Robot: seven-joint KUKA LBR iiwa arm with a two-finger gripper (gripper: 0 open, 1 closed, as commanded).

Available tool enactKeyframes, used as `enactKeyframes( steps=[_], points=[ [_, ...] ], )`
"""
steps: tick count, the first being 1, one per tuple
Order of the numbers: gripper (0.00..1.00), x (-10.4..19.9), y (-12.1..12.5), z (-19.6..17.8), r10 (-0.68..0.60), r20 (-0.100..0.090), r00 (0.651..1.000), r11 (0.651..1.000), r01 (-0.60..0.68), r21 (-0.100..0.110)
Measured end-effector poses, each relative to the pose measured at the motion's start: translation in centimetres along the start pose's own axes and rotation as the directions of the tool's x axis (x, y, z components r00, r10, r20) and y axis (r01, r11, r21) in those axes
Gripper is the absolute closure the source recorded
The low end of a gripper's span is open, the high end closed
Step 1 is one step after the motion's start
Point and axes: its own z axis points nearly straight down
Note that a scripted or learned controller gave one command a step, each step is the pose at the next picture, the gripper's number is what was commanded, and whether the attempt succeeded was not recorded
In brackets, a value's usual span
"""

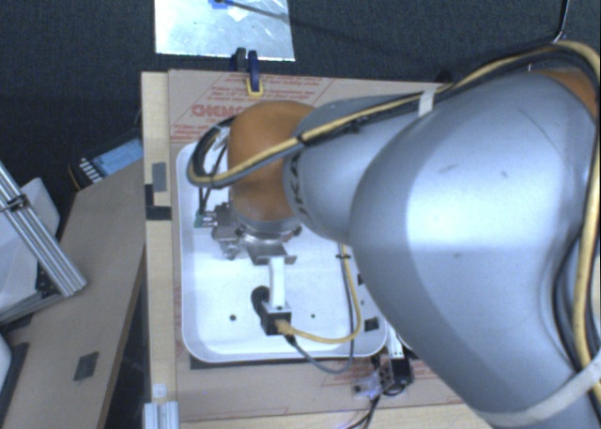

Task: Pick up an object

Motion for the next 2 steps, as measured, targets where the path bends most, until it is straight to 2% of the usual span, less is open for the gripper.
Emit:
enactKeyframes(
  steps=[1,2],
  points=[
    [1.00,0.0,8.5,-2.9,0.001,-0.001,1.000,1.000,-0.001,-0.010],
    [1.00,0.0,11.5,-13.6,-0.003,-0.003,1.000,1.000,0.003,-0.013]
  ],
)
